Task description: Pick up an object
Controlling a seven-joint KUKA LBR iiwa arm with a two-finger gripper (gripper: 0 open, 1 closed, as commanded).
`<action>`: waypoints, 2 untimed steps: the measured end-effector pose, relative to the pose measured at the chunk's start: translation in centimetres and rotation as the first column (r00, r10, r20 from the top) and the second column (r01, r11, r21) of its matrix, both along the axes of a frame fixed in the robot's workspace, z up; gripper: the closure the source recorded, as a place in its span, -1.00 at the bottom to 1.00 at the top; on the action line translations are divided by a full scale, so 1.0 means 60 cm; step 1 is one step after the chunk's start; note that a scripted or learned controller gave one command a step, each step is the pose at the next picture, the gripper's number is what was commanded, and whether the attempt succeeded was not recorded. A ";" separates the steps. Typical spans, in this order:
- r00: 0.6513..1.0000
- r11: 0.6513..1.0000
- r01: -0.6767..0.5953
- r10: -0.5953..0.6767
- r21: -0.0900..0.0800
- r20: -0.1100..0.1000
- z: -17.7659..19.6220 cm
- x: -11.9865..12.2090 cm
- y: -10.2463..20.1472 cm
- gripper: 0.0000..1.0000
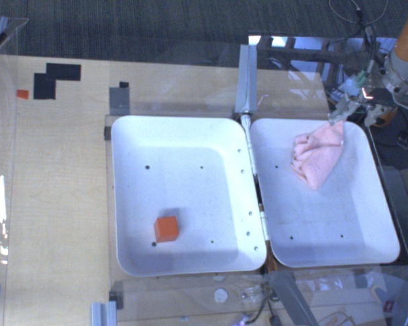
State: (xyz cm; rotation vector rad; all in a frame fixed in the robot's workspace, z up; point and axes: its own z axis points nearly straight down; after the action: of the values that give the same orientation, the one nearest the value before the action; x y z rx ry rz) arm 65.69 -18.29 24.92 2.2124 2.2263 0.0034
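Pink cloth (317, 156) hangs bunched in the right bin (367, 250), its top corner drawn up to the gripper (341, 114), fingers pinched on that corner near the bin's far right rim. Lift looks begun, not finished: the lower folds seem to rest on the bin floor. Left of the right bin, the left bin (190, 141) holds an orange cube (166, 229).

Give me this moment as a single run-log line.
claw: at top corner of pink cloth | cloth: right bin, one corner drawn up toward claw | orange cube: left bin, untouched
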 end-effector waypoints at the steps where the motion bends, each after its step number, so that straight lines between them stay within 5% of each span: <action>1: 1.000 1.000 -0.015 0.015 0.000 0.000 -0.249 0.022 0.053 -1.00; 2: 0.999 0.999 -0.044 0.044 -0.002 0.006 -0.266 0.025 0.098 -1.00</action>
State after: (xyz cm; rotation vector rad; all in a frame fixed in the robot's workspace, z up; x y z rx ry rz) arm 67.18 -12.43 8.95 2.1590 2.2707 0.0086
